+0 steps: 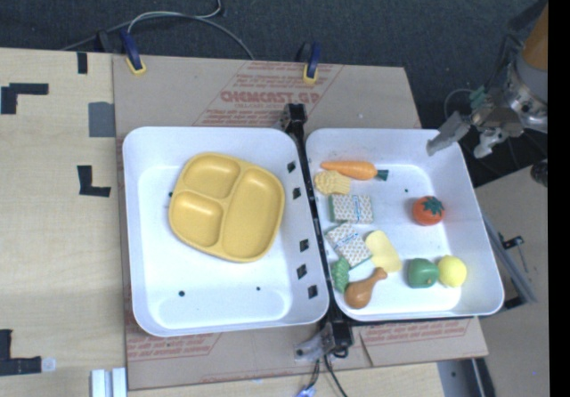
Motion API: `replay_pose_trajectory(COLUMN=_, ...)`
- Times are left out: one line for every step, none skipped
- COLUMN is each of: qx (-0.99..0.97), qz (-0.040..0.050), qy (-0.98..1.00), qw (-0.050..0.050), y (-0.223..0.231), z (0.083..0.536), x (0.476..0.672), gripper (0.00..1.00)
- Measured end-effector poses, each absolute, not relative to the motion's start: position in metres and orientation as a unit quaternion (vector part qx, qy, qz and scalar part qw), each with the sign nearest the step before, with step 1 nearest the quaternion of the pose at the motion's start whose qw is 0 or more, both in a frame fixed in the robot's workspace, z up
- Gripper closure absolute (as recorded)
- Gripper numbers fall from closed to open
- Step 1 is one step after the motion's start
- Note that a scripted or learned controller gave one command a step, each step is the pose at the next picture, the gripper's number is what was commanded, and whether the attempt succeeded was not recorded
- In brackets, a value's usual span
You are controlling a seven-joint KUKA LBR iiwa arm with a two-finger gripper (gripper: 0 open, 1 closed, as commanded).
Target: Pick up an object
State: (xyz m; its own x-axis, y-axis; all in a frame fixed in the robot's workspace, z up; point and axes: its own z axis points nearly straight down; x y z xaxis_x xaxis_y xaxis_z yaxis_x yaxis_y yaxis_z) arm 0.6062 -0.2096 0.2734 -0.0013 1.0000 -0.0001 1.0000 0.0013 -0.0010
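Observation:
The right bin point(463, 174) holds several toy foods: an orange carrot point(349, 170), a yellow corn piece point(331, 182), a red tomato point(427, 210), a green pepper point(420, 273), a yellow lemon point(452, 271), a chicken drumstick point(364, 287), a pale yellow piece point(383, 252) and two patterned blocks point(352, 207). My gripper point(463, 139) hangs at the bin's upper right corner, above its rim, with its two grey fingers spread apart and nothing between them. It is well up and right of the tomato.
The left bin point(147, 235) holds a yellow divided plate point(226, 206). Both bins rest on a cardboard sheet point(223, 93) held by two clamps. Black clips join the bins along the middle seam point(303, 208). A cable runs across the dark floor behind.

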Motion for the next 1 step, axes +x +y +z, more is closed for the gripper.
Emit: replay_pose_trajectory(qx=-0.706, qz=0.0008, qy=-0.708, qw=0.002, y=-0.1493, z=0.1952, x=0.6274, gripper=0.00)
